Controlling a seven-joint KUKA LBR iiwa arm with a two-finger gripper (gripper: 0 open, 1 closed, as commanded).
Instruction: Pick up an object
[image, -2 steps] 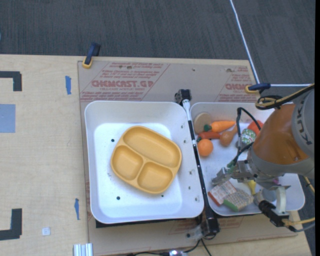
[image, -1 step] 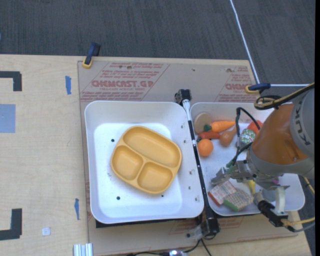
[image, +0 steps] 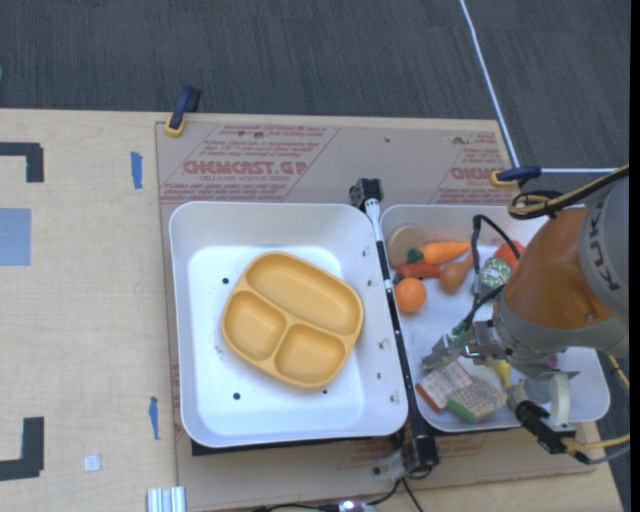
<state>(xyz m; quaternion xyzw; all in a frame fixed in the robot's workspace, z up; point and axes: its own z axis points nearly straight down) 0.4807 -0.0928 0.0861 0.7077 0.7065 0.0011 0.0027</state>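
Step in hand looks like the reach/approach. Arm is low over the right bin, tool just above a flat packet; can't tell if tool is apart or together, nothing seen clamped. Candidates all in right bin: packet, orange ball, carrot. Left bin has yellow divided plate. Next prob needs tool centred on one item, then down & close
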